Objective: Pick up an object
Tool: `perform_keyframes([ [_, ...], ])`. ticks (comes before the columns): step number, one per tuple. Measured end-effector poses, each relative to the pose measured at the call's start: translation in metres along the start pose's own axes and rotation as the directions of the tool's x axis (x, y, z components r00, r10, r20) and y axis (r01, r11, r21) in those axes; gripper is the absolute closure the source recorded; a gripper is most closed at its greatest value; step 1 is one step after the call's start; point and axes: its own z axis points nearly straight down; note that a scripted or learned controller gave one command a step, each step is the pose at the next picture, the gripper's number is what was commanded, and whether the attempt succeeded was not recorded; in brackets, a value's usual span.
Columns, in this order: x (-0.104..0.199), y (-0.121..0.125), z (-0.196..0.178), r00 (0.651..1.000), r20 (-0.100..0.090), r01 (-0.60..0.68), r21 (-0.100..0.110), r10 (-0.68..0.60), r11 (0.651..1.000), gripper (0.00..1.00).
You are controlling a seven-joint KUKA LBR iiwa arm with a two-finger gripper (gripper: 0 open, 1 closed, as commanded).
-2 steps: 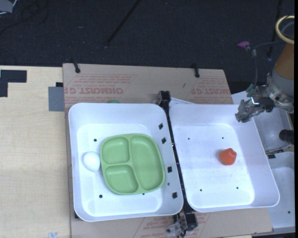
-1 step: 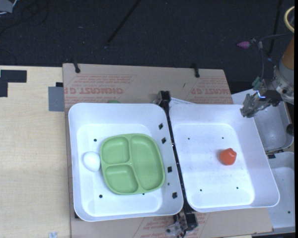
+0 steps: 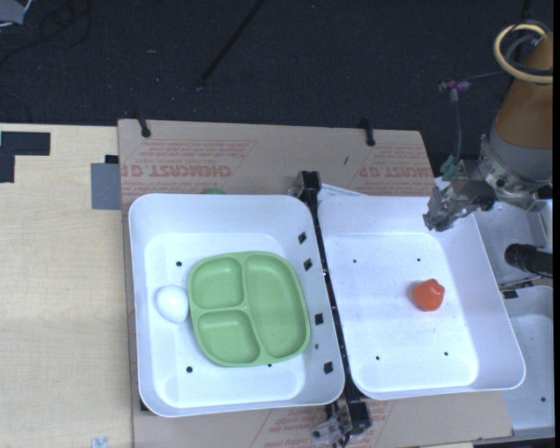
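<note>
Gripper [image 3: 441, 215]: over right bin's [image 3: 504, 367] far right corner; finger state, I cannot tell. Nearest item: small orange object [image 3: 428, 294], near-side of gripper, well apart; I judge descent needed.

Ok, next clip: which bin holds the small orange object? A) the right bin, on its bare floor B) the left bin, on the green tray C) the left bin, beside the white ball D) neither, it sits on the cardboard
A: the small orange object lies on the floor of the right bin, while the green tray and white ball sit in the left bin.
</note>
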Motion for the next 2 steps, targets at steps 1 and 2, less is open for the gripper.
perform_keyframes([
  [1,0.047,0.001,0.002,1.000,0.000,0.000,-0.001,0.000,1.000,1.00],
  [2,0.096,-0.004,0.021,1.000,0.000,0.001,0.001,-0.001,1.000,1.00],
])
